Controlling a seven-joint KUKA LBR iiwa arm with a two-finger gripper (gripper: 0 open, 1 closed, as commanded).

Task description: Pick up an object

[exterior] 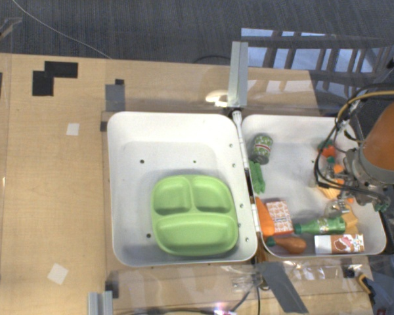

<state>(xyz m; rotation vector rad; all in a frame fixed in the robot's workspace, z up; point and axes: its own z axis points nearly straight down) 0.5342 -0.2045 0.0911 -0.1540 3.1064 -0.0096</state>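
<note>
Nearest you is the arm's orange band point(389, 136), over the right edge of the right bin point(295, 125). Below it the gripper point(337, 207) hangs low among cables, near the bin's front right corner. You cannot tell from this view whether it is open or closed, and you see nothing held in it.

Just in front of the gripper lies a green bottle point(322, 226), on its side and possibly touching it; that looks like the likeliest target. A white packet with a red label point(339, 243) lies against the front wall. Toward the front left corner you have a brown oblong piece point(289, 245) and a red and orange box point(277, 216). A green can point(261, 147) stands near the back left corner, well apart from the gripper.

A green divided plate point(194, 214) sits in the left bin point(131, 136), toward its front.

Judge the pick as not yet done: every object rests on a bin floor. The grasp and the lift are both left.
</note>
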